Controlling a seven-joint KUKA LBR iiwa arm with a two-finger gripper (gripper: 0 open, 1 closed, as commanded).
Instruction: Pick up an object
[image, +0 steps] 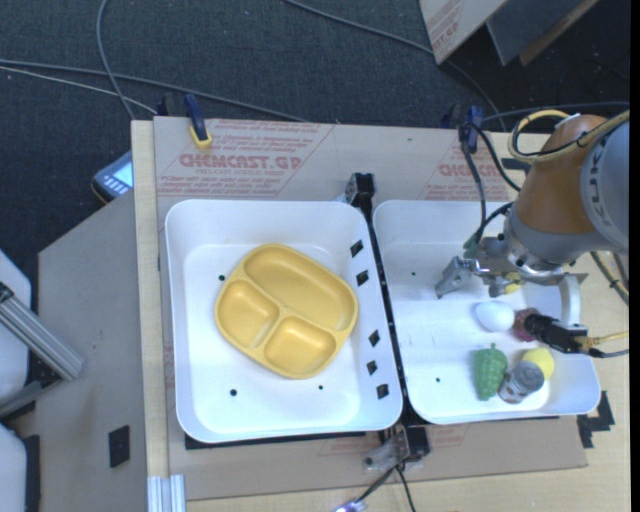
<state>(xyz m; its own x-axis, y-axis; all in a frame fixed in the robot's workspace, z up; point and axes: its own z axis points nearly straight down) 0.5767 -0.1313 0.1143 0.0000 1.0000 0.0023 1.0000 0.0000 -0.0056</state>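
In the right bin, a white egg-shaped object lies near the middle right. A green bumpy object, a small grey can and a yellow object cluster at the front right corner. My gripper hovers over the right bin's back half, just behind and left of the white object. It is open, its fingers spread with nothing between them. The arm's grey and orange wrist hides the bin's back right part.
The left bin holds a yellow divided plate in its middle. A black clip-studded divider runs between the bins. Cables cross the dark floor behind the bench.
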